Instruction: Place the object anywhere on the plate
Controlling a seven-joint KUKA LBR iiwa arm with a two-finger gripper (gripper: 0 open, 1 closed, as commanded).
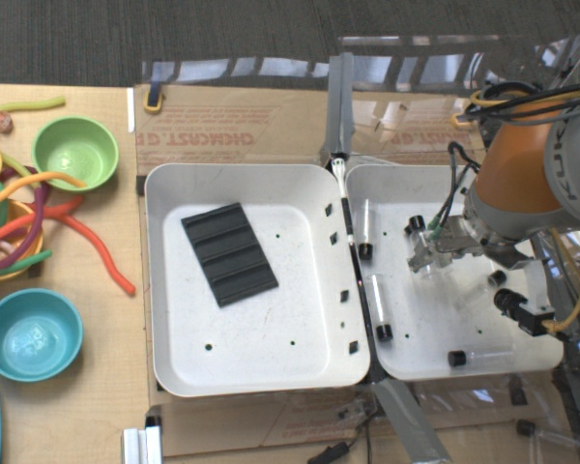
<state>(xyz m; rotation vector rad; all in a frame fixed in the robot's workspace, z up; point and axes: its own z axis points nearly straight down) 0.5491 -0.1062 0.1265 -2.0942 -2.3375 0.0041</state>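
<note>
Gripper [423, 257] over right bin [464, 356]; fingers blurred, arm cut off right.

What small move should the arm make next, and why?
Probably shift the claw left toward the clear tube by the right bin's left wall, then lower onto it. The claw hovers over bare floor, no object is visibly in it, and the dark ribbed plate lies in the left bin.
</note>
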